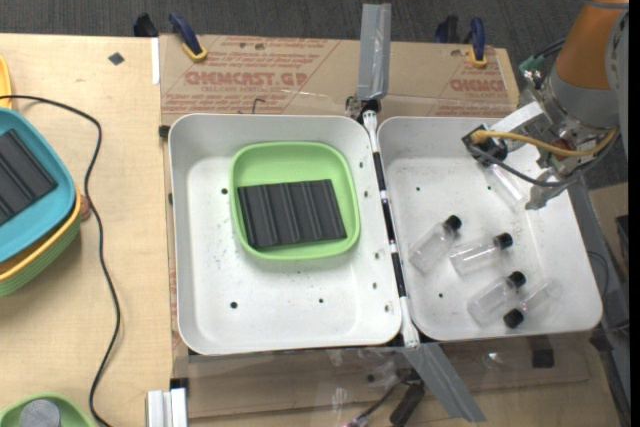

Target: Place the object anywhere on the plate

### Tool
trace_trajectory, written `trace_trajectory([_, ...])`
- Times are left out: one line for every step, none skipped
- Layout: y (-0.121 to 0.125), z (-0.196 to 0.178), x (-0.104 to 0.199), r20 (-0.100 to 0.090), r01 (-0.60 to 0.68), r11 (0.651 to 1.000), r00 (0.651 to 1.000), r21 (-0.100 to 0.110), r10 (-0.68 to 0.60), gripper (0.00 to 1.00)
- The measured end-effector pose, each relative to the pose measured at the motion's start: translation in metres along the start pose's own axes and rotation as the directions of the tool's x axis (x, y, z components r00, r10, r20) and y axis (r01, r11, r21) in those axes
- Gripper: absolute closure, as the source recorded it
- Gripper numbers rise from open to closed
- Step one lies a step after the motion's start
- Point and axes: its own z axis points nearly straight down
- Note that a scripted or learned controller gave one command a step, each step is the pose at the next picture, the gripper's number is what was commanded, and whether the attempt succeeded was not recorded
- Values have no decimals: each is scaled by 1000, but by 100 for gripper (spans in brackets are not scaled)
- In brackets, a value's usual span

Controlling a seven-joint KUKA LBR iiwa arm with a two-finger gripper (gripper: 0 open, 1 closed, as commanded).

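A green square plate point(340, 165) sits in the left bin point(200, 245) with a dark ribbed mat point(292, 212) lying on it. Several clear vials with black caps point(478, 256) lie loose in the lower half of the right bin point(420, 155). My gripper point(510, 169) hangs low over the upper right part of the right bin, far to the right of the plate. A pale translucent shape point(505, 182) lies right at the gripper; I cannot tell whether it is a vial or whether it is held.
The bins meet at a central ridge point(385, 215). A cardboard sheet point(260, 75) held by clamps lies behind them. At the left edge stand stacked teal and green trays point(35, 195) and a black cable point(100, 245).
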Motion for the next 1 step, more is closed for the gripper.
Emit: trace_trajectory([26,-25,-19,-3,-117,993,993,-3,117,0])
